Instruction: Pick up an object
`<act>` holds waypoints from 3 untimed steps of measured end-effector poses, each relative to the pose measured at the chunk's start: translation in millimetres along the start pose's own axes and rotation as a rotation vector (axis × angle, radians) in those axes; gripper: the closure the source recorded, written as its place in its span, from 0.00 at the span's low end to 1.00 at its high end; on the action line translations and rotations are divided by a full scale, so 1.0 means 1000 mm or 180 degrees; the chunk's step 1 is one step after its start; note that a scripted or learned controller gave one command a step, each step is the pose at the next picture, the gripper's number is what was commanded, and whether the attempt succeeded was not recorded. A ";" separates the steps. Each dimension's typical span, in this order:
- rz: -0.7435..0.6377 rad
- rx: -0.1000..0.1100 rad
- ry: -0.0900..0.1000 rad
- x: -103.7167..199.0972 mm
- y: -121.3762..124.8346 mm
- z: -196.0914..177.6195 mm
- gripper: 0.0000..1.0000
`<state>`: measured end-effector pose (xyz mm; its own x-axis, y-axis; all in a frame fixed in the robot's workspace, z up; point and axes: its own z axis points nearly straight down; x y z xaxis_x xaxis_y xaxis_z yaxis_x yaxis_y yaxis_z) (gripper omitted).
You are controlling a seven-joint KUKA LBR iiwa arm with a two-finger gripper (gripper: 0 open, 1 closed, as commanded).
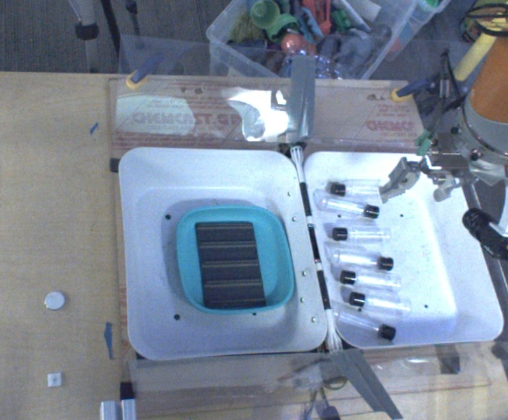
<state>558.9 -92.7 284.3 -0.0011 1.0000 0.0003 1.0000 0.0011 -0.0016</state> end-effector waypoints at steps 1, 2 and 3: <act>-0.0411 -0.0004 0.0000 -0.037 0.004 0.153 0.00; -0.0474 -0.0031 -0.0008 -0.064 0.058 0.197 0.00; -0.0464 -0.0054 -0.0013 -0.066 0.059 0.185 1.00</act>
<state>617.9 -158.2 99.3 -0.1465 0.9892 -0.0047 0.9891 0.1466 0.0151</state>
